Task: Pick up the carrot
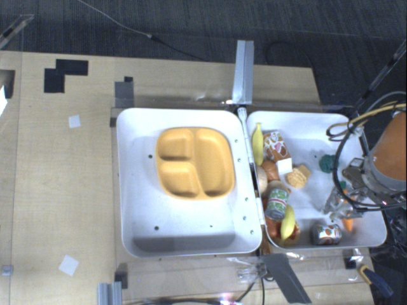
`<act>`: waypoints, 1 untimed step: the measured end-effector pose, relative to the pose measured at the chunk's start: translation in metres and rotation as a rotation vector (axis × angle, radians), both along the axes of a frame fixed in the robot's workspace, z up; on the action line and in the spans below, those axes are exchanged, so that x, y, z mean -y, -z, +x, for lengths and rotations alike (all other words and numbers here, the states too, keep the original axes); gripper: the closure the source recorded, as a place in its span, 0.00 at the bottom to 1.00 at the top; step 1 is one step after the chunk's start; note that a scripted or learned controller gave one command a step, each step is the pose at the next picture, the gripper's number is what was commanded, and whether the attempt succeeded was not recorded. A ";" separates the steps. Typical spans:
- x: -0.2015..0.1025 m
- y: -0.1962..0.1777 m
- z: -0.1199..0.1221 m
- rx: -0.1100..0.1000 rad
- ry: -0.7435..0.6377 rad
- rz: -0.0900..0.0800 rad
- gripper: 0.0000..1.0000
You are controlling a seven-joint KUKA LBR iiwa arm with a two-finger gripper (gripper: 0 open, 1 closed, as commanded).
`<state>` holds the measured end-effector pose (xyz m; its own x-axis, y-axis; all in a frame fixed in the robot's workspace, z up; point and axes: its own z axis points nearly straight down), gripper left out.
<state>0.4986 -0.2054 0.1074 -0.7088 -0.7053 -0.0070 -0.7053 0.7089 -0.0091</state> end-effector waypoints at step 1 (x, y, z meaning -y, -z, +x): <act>0.001 -0.080 0.003 0.004 -0.006 -0.003 1.00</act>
